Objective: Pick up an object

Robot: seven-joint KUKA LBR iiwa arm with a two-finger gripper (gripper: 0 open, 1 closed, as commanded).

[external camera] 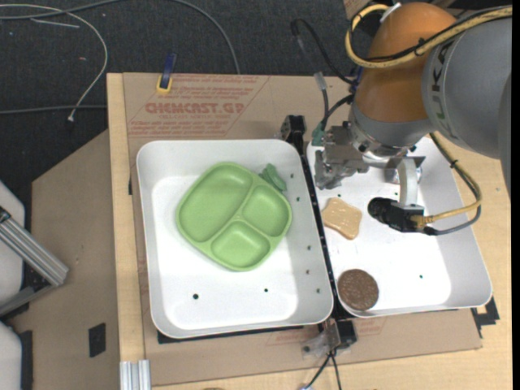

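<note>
Over right bin [455, 295], claw [335, 169] hanging near back left corner; whether open or closed, cannot tell. Tan bread slice [342, 217] lying just below claw, brown round cookie [357, 289] sitting nearer front. Green divided plate [234, 215] resting in left bin [162, 299].

Grey KUKA arm reaches in from the right.
Its orange band sits above the wrist; the metal two-finger gripper [331, 171] points downward, the wrist bulk obscuring its tip from above.
</note>
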